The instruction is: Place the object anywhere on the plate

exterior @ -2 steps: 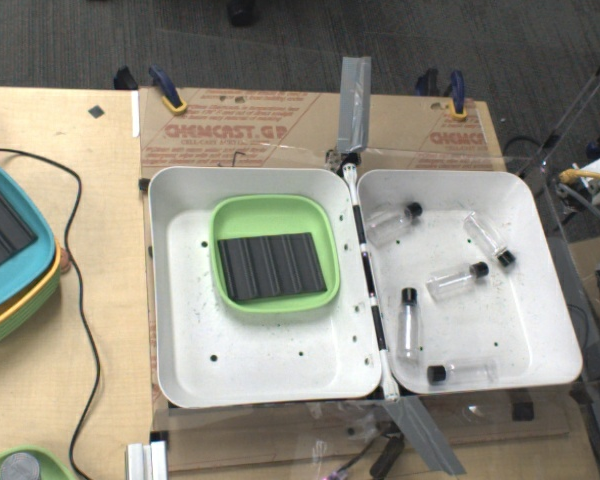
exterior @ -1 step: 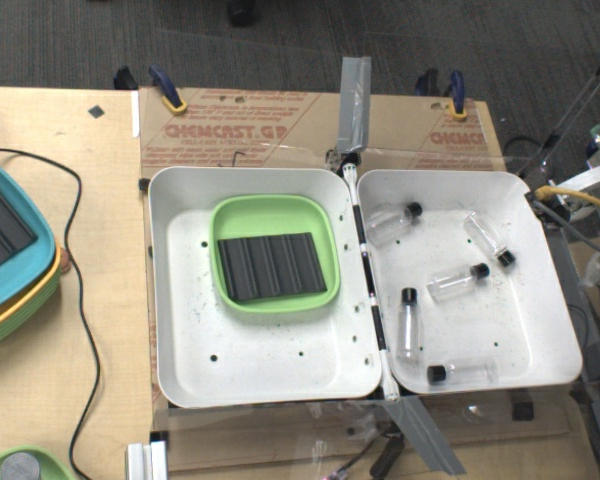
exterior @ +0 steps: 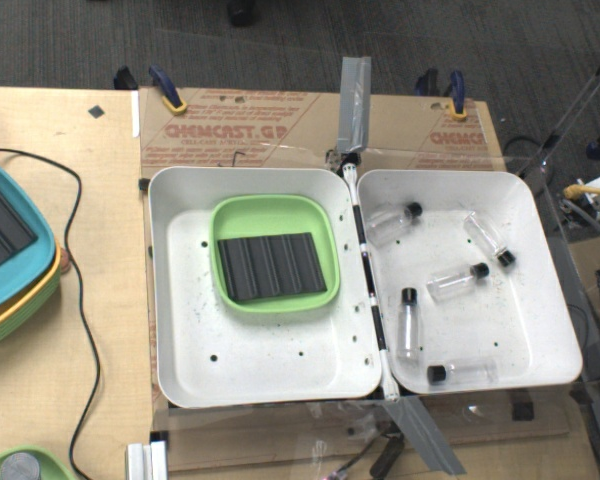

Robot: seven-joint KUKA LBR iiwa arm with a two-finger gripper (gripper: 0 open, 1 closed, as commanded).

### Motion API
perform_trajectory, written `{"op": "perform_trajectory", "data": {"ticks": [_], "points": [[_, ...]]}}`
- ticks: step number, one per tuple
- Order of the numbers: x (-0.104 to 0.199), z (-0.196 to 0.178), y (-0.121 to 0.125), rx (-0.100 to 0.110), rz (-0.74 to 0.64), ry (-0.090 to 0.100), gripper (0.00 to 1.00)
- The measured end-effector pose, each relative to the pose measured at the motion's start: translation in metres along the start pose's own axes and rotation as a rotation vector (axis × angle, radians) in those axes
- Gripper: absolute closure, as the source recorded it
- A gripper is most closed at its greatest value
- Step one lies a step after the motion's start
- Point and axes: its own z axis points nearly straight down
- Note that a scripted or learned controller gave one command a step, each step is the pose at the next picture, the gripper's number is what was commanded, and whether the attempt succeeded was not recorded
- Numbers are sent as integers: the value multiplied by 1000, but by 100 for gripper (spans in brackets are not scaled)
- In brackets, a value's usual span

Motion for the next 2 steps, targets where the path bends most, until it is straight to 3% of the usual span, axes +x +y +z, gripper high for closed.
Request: {"op": "perform_trajectory", "data": {"ticks": [1, 2], "points": [[-1, 15, -30, 1, -16, -1, 0], [-17, 15, -3, 0, -5, 0, 0]]}}
